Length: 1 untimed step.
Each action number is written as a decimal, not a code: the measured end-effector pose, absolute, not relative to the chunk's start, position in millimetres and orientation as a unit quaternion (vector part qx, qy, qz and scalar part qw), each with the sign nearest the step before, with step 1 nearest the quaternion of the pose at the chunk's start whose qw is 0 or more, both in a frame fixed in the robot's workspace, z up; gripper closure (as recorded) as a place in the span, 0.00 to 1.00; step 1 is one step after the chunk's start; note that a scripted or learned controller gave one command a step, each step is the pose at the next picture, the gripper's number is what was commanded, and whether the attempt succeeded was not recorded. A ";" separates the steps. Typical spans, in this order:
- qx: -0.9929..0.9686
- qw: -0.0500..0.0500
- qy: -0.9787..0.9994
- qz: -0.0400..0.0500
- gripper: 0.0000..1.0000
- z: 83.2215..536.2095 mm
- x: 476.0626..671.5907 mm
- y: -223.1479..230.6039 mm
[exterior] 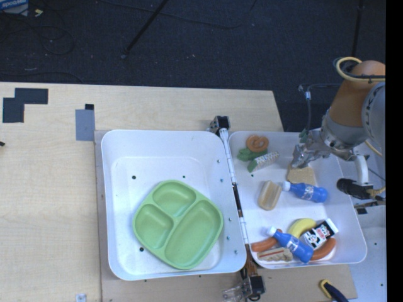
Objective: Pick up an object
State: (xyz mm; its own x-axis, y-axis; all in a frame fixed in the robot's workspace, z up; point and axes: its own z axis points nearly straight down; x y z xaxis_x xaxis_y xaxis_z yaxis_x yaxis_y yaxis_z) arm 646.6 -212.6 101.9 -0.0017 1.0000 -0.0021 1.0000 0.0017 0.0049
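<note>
Two bins sit before you: nearest, the green plate fills the left bin, and bottles and a banana lie low in the right bin. Farther back, the gripper hovers just above a tan block. Nothing is lifted yet; the grasp remains undone, and I cannot tell you whether that hand is parted or closed.

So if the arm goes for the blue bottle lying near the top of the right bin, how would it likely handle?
The blue bottle lies on its side, so a nudge would probably roll it. It looks like small smooth plastic, likely light and a bit slippery between fingers. The tan block sits right against its cap end, which may crowd the tool.
</note>
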 end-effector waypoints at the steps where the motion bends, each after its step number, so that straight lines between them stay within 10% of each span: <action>1: 0.707 0.002 0.708 0.001 0.00 101.8 646.6 -212.6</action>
State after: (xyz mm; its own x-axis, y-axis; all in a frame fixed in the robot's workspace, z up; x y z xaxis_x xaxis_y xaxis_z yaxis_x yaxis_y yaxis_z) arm 646.6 -212.6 101.8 -0.0017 1.0000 -0.0021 1.0000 0.0017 0.0046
